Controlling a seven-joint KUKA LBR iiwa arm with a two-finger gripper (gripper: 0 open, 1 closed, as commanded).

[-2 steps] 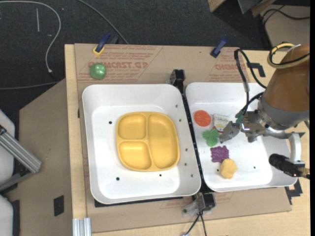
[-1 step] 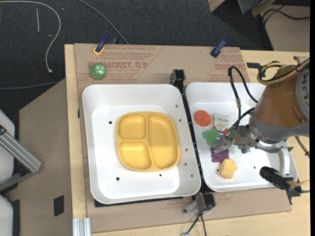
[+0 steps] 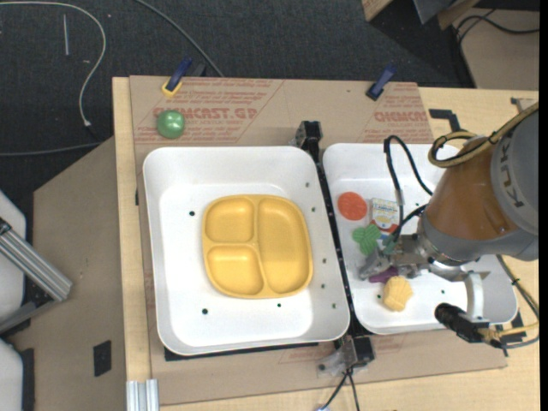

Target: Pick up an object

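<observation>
Reach under way, no pick confirmed

Off the bins at far left, resting on the cardboard: a green ball (image 3: 170, 124). In the left bin (image 3: 163, 229), lying flat and untouched: a yellow divided tray (image 3: 257, 245). In the right bin (image 3: 360, 311), clustered near its left wall: an orange disc (image 3: 351, 205), a small packet (image 3: 384, 211), a green piece (image 3: 368, 237), a purple piece (image 3: 379, 272), a yellow lumpy toy (image 3: 396, 294). Low over that cluster, beside the green and purple pieces: the gripper (image 3: 392, 255), spread or pinch impossible to tell, nothing visibly lifted. Grasp and lift judged to remain.
</observation>
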